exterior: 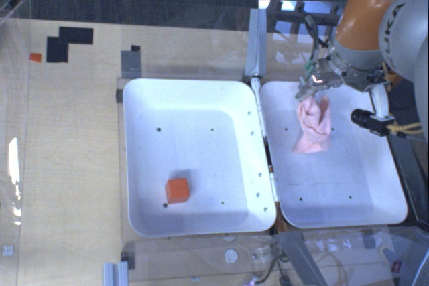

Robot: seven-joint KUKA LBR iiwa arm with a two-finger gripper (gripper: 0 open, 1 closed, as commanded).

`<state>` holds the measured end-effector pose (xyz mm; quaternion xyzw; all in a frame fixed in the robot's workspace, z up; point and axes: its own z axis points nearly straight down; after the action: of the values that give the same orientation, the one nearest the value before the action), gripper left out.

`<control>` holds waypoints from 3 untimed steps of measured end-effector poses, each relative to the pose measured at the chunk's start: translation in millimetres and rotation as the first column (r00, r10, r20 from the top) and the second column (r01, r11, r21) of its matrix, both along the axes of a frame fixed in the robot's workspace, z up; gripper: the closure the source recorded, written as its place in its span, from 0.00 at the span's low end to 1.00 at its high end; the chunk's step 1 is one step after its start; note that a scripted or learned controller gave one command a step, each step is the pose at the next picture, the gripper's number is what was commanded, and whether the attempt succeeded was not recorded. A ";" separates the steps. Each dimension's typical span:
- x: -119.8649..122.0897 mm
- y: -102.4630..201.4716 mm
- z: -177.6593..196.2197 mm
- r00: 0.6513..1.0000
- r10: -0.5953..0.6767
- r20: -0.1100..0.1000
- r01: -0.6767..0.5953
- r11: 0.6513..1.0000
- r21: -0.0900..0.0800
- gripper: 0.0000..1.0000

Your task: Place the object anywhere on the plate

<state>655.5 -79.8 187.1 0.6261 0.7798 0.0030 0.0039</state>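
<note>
Counter (67, 144) of pale wood was seen left of the left bin (141, 144), with black marks (66, 43) set on it up and to the left of that bin. An orange cube (177, 190) was found lying in the left bin's near-left part, well apart from everything else.

Just right of the left bin, the right bin (355, 204) was placed, and over its far-left part a pink cloth (314, 122) was seen drawn out long. The upper end of the cloth was bunched at the jaws, and its lower end was spread close to the bin floor; whether that end touched the floor could not be told.

Loss of the cloth was judged the chief risk: only a small pinch at its top seemed to be taken, so it could be shed by a quick swing of the arm (375, 17). A trailing end could also be snagged on the wall shared with the left bin. Which surface was meant as the plate could not be settled, so a wrong drop spot was thought possible.

The jaws were seen nearly closed, pinched on the cloth's top fold, with nothing else touched.
</note>
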 end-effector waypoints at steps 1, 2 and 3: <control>2.6 1.2 39.9 1.000 0.006 0.001 -0.006 1.000 -0.001 1.00; -3.0 51.1 34.4 0.917 0.400 -0.002 -0.400 0.917 -0.003 1.00; -6.7 104.9 44.2 0.686 0.728 0.000 -0.728 0.686 -0.007 1.00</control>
<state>648.8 25.1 231.3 0.2657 0.9640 0.0026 0.0057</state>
